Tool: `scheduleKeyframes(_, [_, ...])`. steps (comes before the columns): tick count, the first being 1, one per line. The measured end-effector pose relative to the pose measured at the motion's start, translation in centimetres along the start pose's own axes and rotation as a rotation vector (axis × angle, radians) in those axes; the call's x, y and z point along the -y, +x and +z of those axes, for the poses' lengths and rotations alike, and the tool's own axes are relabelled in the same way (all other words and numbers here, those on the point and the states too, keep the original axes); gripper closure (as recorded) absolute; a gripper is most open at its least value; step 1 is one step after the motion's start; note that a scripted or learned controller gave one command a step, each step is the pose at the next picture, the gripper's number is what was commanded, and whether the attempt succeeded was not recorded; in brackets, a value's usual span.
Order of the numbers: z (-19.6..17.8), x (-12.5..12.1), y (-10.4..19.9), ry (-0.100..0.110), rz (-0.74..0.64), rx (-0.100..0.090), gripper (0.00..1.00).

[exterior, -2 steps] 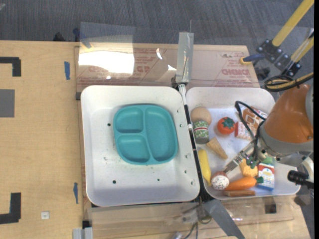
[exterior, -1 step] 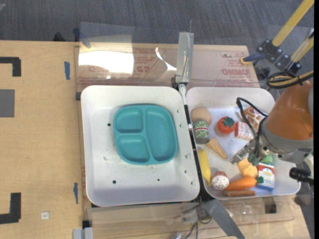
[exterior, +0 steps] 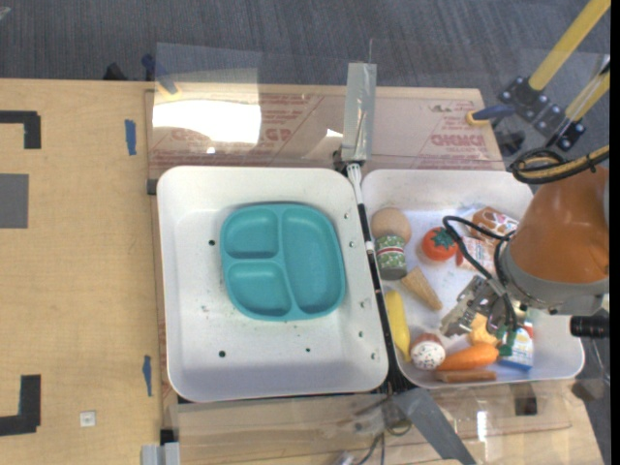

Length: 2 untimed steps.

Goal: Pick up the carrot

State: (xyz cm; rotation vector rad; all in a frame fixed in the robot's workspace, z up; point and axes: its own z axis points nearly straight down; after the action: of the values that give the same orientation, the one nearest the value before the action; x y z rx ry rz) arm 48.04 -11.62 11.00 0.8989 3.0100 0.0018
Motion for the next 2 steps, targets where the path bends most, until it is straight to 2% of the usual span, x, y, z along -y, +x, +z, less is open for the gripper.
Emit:
scheduleKeyframes(1, [1.9,4.6,-3.5,-0.005,-0.24,0.012,1.0])
scheduleKeyframes(2, [-4.8,8.8,-5.8,0.0,0.065,0.009,1.0])
